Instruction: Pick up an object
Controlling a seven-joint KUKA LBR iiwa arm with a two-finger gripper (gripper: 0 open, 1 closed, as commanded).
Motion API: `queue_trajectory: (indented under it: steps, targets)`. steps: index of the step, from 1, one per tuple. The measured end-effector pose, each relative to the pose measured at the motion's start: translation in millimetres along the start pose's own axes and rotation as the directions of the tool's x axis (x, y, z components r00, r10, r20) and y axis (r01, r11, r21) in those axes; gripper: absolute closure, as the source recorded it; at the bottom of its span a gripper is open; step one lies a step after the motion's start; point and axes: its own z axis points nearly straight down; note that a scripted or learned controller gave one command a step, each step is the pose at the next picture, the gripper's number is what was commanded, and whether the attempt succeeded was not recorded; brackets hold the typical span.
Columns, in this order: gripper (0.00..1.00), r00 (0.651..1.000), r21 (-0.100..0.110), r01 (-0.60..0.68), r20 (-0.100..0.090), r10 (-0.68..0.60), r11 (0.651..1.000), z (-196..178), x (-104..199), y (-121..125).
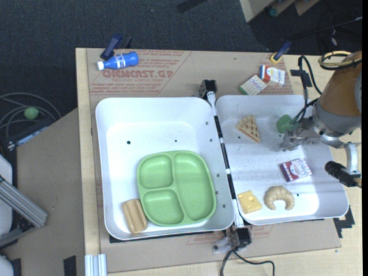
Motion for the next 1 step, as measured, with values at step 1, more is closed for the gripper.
queue_trajectory:
  steps: [1]
  targets:
    - [0.0,1.0,0.001,0.0,0.0,0.0,1.0,0.3,0.0,-0.2]
